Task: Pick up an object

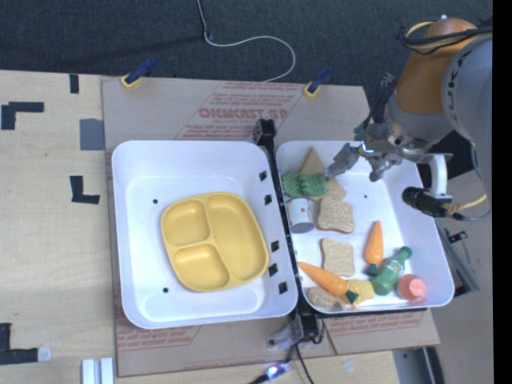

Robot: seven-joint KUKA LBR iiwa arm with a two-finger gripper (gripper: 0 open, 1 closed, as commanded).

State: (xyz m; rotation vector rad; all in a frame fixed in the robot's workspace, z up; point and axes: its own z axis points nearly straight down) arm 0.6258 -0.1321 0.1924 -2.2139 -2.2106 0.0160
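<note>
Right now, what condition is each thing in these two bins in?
Yellow plate: lying flat in the left bin, nothing in its compartments.
Green bottle: on its side.
Two carrots: lying loose, apart.
Bread slices: flat.
Claw: above the right bin, open, holding nothing.

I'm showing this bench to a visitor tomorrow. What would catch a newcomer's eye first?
Probably the yellow divided plate, alone in the left bin. Next, the right bin, crowded with toy food: bread slices, two carrots, a green bottle. Then the arm's end effector, hovering above that bin's far end.
</note>
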